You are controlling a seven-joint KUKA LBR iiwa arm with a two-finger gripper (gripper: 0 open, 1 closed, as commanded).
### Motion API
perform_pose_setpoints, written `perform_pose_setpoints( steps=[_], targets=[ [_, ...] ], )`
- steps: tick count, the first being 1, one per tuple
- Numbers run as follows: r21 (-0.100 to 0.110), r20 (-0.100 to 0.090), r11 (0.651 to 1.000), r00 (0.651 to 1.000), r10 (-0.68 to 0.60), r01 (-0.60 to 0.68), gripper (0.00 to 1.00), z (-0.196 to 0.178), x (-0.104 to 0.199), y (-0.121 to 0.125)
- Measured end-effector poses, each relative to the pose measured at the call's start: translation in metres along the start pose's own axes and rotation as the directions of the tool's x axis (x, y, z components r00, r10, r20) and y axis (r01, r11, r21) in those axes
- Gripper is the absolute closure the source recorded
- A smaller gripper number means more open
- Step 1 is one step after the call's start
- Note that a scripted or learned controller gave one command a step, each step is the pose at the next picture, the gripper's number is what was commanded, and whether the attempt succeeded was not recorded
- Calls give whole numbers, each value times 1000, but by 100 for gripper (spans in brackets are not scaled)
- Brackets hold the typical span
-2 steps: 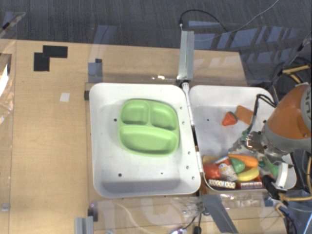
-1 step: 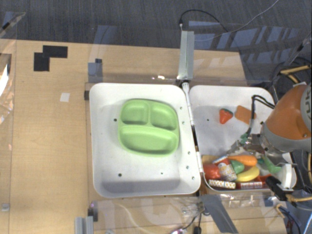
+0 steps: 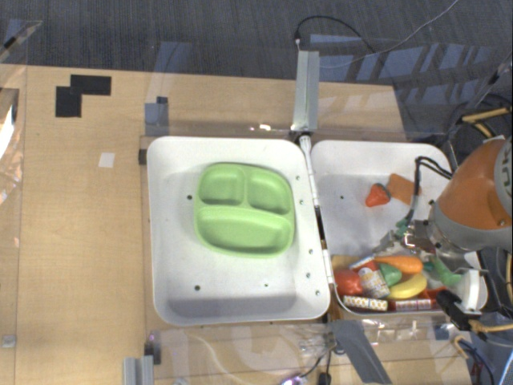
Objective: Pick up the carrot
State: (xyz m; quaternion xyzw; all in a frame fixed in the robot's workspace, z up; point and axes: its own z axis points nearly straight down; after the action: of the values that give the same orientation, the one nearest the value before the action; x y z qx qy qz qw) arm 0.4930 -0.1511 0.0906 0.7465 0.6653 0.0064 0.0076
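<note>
The carrot [image 3: 403,264], orange with a green tip, lies in a pile of toy food at the front of the right bin [image 3: 345,175]. My gripper [image 3: 409,237] hangs at the end of the grey arm with the orange band [image 3: 481,191]. In the camera view it sits just behind the carrot and close to it. Nothing shows as held in it. The arm covers the right side of the pile.
Around the carrot lie a yellow banana [image 3: 409,287], a red tomato [image 3: 349,281], a green piece [image 3: 442,276] and a small printed pack [image 3: 371,279]. An orange-red piece [image 3: 377,196] and a brown block [image 3: 401,186] lie farther back. The left bin [image 3: 172,215] holds a green divided plate [image 3: 244,208].
</note>
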Motion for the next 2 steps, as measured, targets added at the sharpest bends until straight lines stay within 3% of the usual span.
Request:
perform_pose_setpoints(
  steps=[2],
  targets=[
    [-2, 5, 973, 973, -231, 231, 0, -1, 11, -1]
  ],
)
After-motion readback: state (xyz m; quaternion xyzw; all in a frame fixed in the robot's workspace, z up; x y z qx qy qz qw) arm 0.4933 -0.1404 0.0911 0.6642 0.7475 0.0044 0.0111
